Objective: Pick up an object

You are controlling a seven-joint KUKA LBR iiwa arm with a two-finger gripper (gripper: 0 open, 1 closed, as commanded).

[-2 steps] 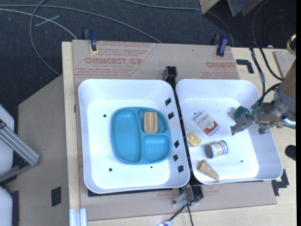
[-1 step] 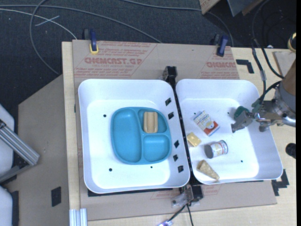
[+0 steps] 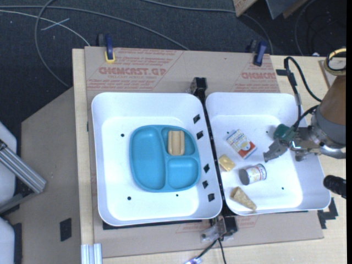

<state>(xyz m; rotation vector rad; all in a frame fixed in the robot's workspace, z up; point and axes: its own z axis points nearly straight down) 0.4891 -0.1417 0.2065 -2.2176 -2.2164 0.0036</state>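
blue tray (image 3: pixel 148 161) left bin (image 3: pixel 104 147), end effector (image 3: pixel 273 154) right bin (image 3: pixel 286 106)

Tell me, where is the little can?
The little can lies on its side in the right bin, between the small yellow block and the wedge, just left of the gripper.

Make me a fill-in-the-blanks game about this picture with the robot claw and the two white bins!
1. The blue plate lies in the ____ bin.
2. The piece of bread sits on the ____ plate.
3. The small can lies on its ____ in the right bin.
4. The claw hovers over the ____ bin.

Missing words: left; blue; side; right
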